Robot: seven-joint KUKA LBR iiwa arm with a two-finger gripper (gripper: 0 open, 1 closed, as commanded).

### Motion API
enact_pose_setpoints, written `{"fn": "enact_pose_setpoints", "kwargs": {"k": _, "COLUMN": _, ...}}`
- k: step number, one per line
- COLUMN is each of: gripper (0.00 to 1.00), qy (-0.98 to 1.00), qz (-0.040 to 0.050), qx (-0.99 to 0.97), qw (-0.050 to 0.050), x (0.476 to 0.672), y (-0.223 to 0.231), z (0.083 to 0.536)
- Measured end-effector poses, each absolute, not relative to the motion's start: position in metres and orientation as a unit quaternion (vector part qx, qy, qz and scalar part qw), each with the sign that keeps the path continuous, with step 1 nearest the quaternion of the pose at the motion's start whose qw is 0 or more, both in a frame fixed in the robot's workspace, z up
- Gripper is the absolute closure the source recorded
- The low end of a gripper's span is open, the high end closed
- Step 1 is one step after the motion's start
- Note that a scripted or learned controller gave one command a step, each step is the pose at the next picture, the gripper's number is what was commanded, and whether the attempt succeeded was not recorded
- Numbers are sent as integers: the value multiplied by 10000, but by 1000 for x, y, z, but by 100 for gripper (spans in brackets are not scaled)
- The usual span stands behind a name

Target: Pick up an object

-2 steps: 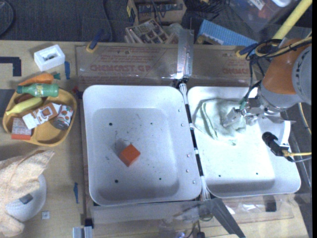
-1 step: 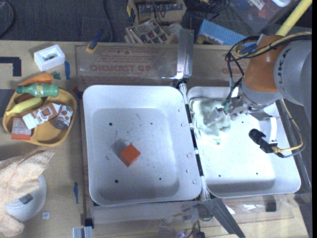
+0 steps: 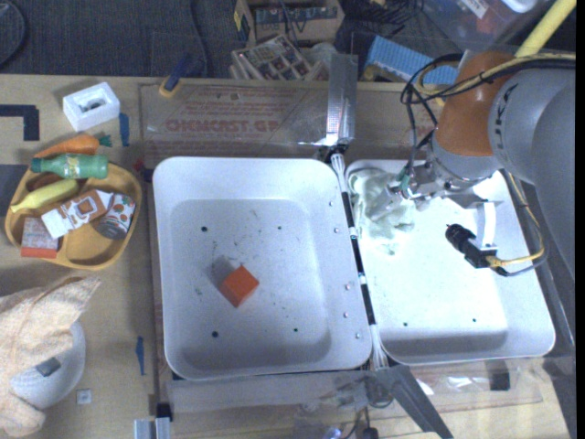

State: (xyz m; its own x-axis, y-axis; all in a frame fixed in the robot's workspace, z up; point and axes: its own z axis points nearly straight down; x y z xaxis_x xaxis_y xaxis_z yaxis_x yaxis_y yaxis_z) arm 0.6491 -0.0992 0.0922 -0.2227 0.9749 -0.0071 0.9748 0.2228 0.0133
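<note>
From the camera view, slant down over the bench: I have the arm (image 3: pixel 512 99) reaching in from the right, grey body with the orange band above the wrist, bent down over the far-left corner of the right bin (image 3: pixel 475 337). The gripper (image 3: pixel 405 188) sits low there, its tip buried against a pale, crumpled, whitish-green object (image 3: pixel 379 210) that lies just left of and below it, close to the divider between the bins. Contact or a small gap, I cannot tell; the object blends with the white floor and the tip is blurred. Grasp state: cannot tell from here. Nothing visibly clamped. To the right of the gripper a black cable fitting (image 3: pixel 468 243) with a yellow lead hangs over the bin floor. Well to the left and nearer the camera, across the divider, an orange block (image 3: pixel 240 285) rests on the floor of the left bin (image 3: pixel 183 190), tilted corner-on, with a small grey piece (image 3: pixel 222 269) touching its far-left side. Far left of the gripper, off the bins, a yellow bowl (image 3: pixel 110 250) holds a green bottle (image 3: pixel 73 165), a banana and small packets; a beige cloth (image 3: pixel 41 323) lies nearer the camera from it.
</note>
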Motion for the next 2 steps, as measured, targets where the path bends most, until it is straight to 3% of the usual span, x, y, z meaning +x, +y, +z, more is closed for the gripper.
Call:
{"fn": "enact_pose_setpoints", "kwargs": {"k": 1, "gripper": 0, "qy": 7990, "qz": 1, "qx": 6013, "qw": 7, "x": 668, "y": -103, "z": 91}}
{"fn": "enact_pose_setpoints", "kwargs": {"k": 2, "gripper": 100, "qy": 7999, "qz": 17, "qx": 6001, "qw": 39, "x": 670, "y": -102, "z": 103}}
